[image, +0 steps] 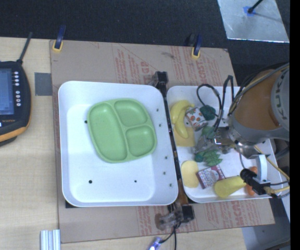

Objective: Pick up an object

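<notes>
1. Looking down, we see two shallow white bins side by side: the left bin [74,139] holds a green divided plate [123,130], and the right bin [184,94] holds a jumble of small objects.
2. Reaching in from the right is the grey arm with its orange band [257,105]; the gripper [219,137] is low over the middle of the right bin, among dark cables. We cannot tell how it is set — the wrist hides it — and nothing is visibly held.
3. Just beside the gripper lies a dark green leafy piece [208,152], which we judge to be soft, light and floppy; a pinch there may catch only a loose edge.
4. Along the bin's left wall lies a yellow banana [180,120], likely a light toy — smooth and curved, best taken across its narrow middle.
5. Touching the banana on its right is a small patterned box [194,119], which looks stiff with flat sides, an easy hold.
6. Toward the near edge sit a pale yellow round piece [189,173], a small dark packet [209,177] and a yellow lemon-like object [229,186]; the packet looks thin and flat, hard to get under, and the rounded ones may slip sideways.
</notes>
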You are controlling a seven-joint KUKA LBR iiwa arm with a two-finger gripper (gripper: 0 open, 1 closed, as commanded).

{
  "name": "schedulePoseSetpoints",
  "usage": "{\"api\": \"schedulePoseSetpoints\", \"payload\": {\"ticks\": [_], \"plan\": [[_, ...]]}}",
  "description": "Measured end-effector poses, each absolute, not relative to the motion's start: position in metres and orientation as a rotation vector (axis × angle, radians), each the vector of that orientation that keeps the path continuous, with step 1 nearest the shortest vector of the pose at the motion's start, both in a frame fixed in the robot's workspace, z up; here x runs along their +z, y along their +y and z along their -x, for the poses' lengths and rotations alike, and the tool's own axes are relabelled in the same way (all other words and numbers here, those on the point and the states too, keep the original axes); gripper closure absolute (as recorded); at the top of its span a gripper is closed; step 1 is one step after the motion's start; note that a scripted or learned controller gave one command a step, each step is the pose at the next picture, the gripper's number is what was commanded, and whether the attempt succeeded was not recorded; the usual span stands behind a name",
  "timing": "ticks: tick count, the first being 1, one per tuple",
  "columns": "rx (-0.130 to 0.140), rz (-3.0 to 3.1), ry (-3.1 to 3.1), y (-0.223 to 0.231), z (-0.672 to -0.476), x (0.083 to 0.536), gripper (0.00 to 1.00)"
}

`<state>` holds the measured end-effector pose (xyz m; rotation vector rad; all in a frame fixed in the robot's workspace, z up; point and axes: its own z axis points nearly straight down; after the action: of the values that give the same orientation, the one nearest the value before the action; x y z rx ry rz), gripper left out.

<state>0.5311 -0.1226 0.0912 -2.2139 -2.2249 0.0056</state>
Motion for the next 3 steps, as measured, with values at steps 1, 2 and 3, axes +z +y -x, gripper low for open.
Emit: {"api": "schedulePoseSetpoints", "payload": {"ticks": [1,2,3], "plan": [[0.008,2.211,-2.229,-0.123,-0.531,0.101,1.0],[0.008,2.211,-2.229,-0.123,-0.531,0.102,0.0],[0.011,2.209,-2.234,-0.124,-0.531,0.112,1.0]]}}
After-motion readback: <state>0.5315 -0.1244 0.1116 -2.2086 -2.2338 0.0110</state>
